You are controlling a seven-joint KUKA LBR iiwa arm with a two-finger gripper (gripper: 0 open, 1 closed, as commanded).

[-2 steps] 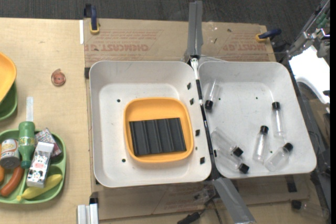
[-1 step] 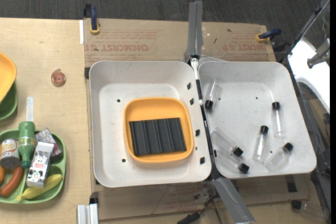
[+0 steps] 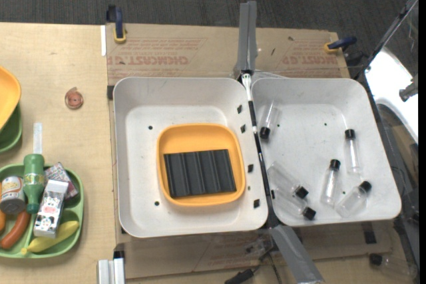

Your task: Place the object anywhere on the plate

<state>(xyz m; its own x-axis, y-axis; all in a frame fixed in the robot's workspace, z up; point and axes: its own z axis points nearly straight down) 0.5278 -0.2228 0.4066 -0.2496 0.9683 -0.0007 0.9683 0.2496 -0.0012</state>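
1. Claw: I cannot tell from this view whether it is open or closed.

2. Bins: two white bins sit side by side on a cardboard sheet (image 3: 173,53) on the desk (image 3: 53,56). The left bin (image 3: 133,110) and right bin (image 3: 319,93) touch along their inner edges. A grey post (image 3: 247,36) rises behind the joint.

3. Plate: I see a yellow plate (image 3: 200,133) with rounded corners lying flat in the middle of the left bin. A dark grey ribbed slab (image 3: 200,171) covers most of its floor.

4. Task things: I count six clear vials with black caps, all lying on their sides in the right bin, none on the plate.
- Vial A (image 3: 269,118) lies near the left wall, cap toward me.
- Vial B (image 3: 351,153) lies toward the right wall, cap away from me.
- Vial C (image 3: 330,184) lies near the centre front.
- Vial D (image 3: 285,179) and vial E (image 3: 294,204) lie close together at the front left, both caps pointing right.
- Vial F (image 3: 349,201) lies at the front right, just beside vial C.

5. Other items: a green tray (image 3: 66,236) at the desk's left front holds toy food, including a green bottle (image 3: 33,179) and a small carton (image 3: 48,209). A yellow bowl (image 3: 8,100) shows at the left edge. A small pink disc (image 3: 74,98) lies apart on the desk. Clamps (image 3: 116,26) grip the cardboard's rear edge.
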